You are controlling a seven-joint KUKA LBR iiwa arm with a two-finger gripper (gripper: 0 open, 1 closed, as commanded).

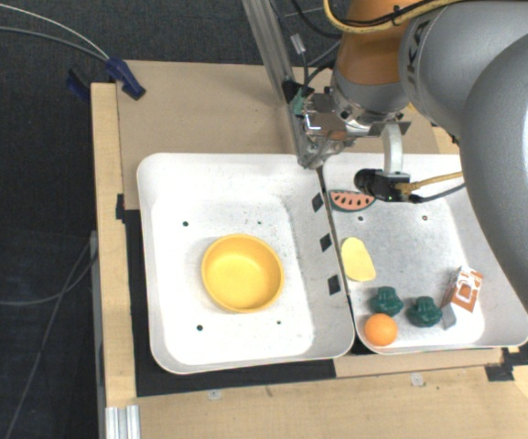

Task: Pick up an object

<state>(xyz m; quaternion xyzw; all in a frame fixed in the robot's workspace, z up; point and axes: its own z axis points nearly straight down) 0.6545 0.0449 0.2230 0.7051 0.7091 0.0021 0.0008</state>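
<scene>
Upper centre of the frame, over the bins' far edge: gripper (350, 158), metal, hanging below the arm's orange band.
Gripper state: whether it is parted or closed cannot be told; nothing is seen between its tips.
Gripper contact: a thin metal part reaches down to the dividing rim between the bins; actual touch is unclear.
Left bin (167, 337): shallow white tray, rounded corners, speckled floor.
Yellow bowl (241, 273): round, smooth, glossy plastic, upright at the middle of the left bin.
Right bin (506, 332): shallow white tray, just beside the left one.
Watermelon slice (352, 200): flat red wedge with dark seeds, upper left of the right bin, just below the gripper.
Yellow piece (358, 260): flat, pale, rounded, near the dividing rim.
Green toys (387, 301): two dark, knobbly lumps, lower part of the right bin.
Orange ball (381, 330): smooth sphere at the near rim.
Small carton (466, 291): orange and white, tilted, right of the green toys.
</scene>
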